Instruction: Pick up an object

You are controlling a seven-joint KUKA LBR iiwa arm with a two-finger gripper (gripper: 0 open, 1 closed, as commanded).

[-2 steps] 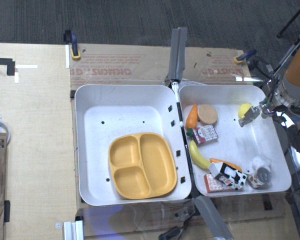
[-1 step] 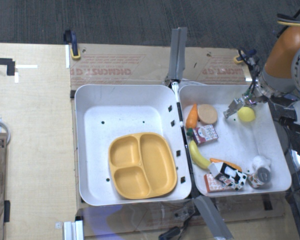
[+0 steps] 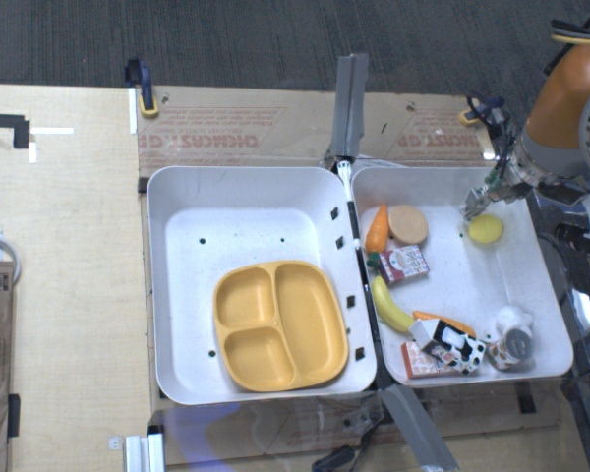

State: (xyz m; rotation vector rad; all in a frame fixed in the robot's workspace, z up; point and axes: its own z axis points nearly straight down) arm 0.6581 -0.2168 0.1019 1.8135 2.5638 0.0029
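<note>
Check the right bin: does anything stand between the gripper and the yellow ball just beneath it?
Nothing visible does. The gripper hangs at the right bin's upper right, just above and left of the yellow ball. The nearest neighbour, the round tan disc, lies apart to the ball's left.

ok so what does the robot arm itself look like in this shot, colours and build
The arm enters at the upper right: a rounded grey body with a broad orange band above the wrist. It narrows to a small metallic gripper of dark and silvery parts, with thin cables or fittings around the wrist. No readable markings at this size.
</note>
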